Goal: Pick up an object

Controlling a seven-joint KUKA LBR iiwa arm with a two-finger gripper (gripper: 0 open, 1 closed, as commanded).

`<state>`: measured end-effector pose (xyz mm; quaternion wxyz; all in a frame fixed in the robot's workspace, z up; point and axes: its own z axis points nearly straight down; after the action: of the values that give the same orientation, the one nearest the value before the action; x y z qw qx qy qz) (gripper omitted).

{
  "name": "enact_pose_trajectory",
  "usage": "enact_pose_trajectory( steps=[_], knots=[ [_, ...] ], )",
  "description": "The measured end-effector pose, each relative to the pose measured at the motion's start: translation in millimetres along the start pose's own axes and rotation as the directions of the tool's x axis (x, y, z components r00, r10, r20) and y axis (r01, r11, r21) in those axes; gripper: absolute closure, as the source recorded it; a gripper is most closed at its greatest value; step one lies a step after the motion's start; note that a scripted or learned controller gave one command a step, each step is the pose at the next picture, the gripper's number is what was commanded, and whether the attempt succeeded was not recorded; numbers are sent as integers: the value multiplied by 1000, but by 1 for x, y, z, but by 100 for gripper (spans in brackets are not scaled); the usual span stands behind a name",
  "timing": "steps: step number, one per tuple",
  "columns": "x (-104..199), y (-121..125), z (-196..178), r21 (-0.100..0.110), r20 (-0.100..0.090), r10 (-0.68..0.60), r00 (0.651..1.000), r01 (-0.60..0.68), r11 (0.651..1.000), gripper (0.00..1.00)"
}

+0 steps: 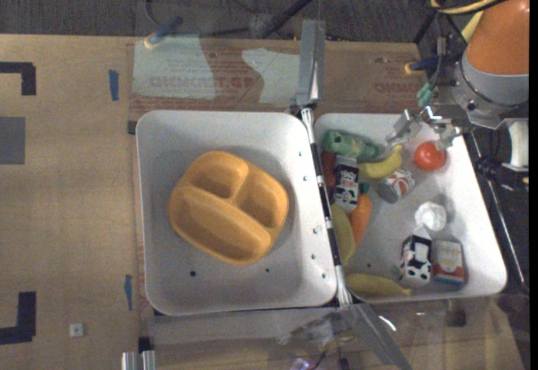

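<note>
Gripper: I see the grey metal two-finger gripper (424, 126) over the right bin's far edge; I cannot tell its state.
Nearest object: round red plastic tomato (429, 156), just beside it.
Right white bin (483, 221): holds toy foods.
Left white bin (160, 217): holds an orange sectioned plastic tray (229, 206).

Gripper (423, 126) over R bin (479, 225) by tomato (429, 156); orange tray (229, 206) in L bin (160, 192)

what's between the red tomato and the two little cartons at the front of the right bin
A small white crumpled object lies between the tomato and the cartons, seen in the camera view.
</note>
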<state>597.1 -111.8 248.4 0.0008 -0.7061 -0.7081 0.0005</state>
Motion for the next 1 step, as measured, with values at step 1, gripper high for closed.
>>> enact_pose_trajectory(
  steps=[1],
  knots=[
    [-36,6,155,-5,2,-113,994,113,994,0]
  ],
)
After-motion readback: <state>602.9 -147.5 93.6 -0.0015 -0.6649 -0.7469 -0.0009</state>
